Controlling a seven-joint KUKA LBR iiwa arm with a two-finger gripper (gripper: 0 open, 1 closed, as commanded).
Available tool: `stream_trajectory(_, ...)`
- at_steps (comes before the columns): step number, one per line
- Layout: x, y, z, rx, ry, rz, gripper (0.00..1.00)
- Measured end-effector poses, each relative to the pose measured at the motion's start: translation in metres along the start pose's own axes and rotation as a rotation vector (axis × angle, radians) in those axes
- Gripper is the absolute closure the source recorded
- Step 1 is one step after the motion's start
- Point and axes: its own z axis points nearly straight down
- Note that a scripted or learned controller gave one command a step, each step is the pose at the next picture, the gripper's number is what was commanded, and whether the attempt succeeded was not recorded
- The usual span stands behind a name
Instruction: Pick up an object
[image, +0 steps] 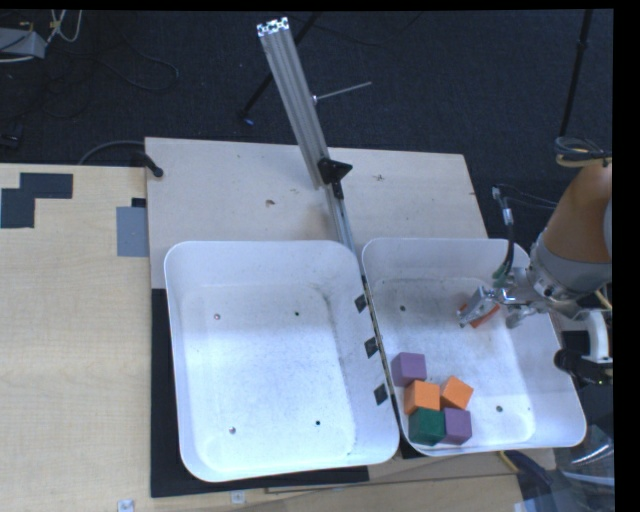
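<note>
In the camera view, the task is judged to be at an early stage: nothing can be seen lifted, and every block lies on the floor of the right bin (540, 425). That bin is taken as the landmark for what follows. In its near part, toward its left wall, five blocks are clustered, touching or nearly so: a purple block (408, 367) farthest back, an orange block (422, 396) just in front of it, a second orange block (457, 392) beside that, a green block (427, 426) at the front, and a second purple block (457, 425) next to the green one. All of the picking is therefore thought to be left: a block must be reached, closed on and raised.

The arm (580, 225) is brought in over the bin's right rim, its orange band above the grey wrist, and it is bent down toward the bin's middle. The gripper (482, 310) is held low over the bin floor, behind the cluster and apart from it. A small red-orange patch is seen at its tip, but whether that is a gripped thing or part of the tool cannot be told, nor can the tool's state.

The left bin (190, 265), just beside the right bin, is not involved.
</note>
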Motion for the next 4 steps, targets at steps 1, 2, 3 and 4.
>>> stream_trajectory(1, 0.016, 0.039, 0.039, -0.01, -0.002, -0.005, 0.0)
stream_trajectory(2, 0.016, 0.038, 0.028, -0.01, -0.002, -0.005, 1.0)
stream_trajectory(3, 0.085, 0.08, -0.038, 0.009, 0.004, -0.01, 1.0)
stream_trajectory(4, 0.072, 0.057, 0.039, -0.006, -0.001, -0.001, 1.0)
